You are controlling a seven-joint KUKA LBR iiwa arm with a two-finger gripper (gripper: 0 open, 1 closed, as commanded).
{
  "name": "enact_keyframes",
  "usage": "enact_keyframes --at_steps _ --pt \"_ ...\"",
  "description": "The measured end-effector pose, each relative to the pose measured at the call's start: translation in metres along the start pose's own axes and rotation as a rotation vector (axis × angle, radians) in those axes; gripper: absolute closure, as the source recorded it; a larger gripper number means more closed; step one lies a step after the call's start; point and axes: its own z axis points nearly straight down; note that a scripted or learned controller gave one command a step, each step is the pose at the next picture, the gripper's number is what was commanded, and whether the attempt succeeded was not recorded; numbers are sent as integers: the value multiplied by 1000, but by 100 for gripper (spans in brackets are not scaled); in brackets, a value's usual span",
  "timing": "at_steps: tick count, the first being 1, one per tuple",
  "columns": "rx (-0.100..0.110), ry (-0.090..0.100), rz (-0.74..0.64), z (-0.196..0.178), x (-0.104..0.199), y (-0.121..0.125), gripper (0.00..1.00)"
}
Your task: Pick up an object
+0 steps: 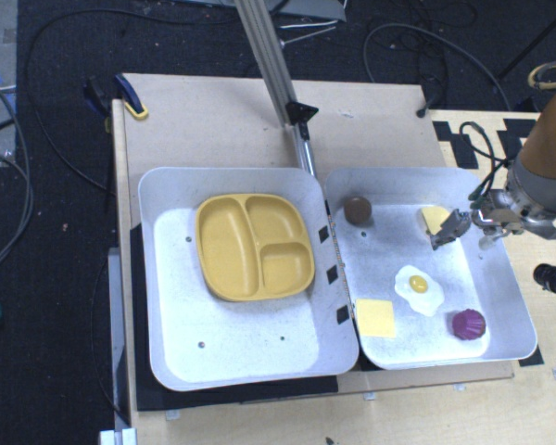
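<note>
Progress looks early: nothing is lifted yet, as far as the view shows. The claw hangs at the right of the frame over the right bin, its dark fingers pointing toward frame left, and whether they are spread or closed I cannot tell from this angle. Just beside it, on its left, lies a pale yellow wedge, likely toy cheese, partly hidden by the dark fingertip; it appears to rest on the bin floor, and touch cannot be judged. Other candidates sit in the same bin: a brown ball at upper left of that bin, a toy fried egg near its middle, a flat yellow square at lower left, and a purple toy at lower right. The left bin carries a yellow divided plate. By my reading, the approach is made, and the grasp and lift remain, most plausibly on the wedge.
</note>
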Motion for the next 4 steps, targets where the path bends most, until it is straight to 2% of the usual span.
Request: enact_keyframes --at_steps 1,2,3,4 --pt "-14 -3 -4 -8 1 3 0" --pt "-8 -2 -2 54 -4 0 0" --pt "-16 -3 -2 95 -4 1 0" --pt "-20 -4 -2 82 -4 2 100"
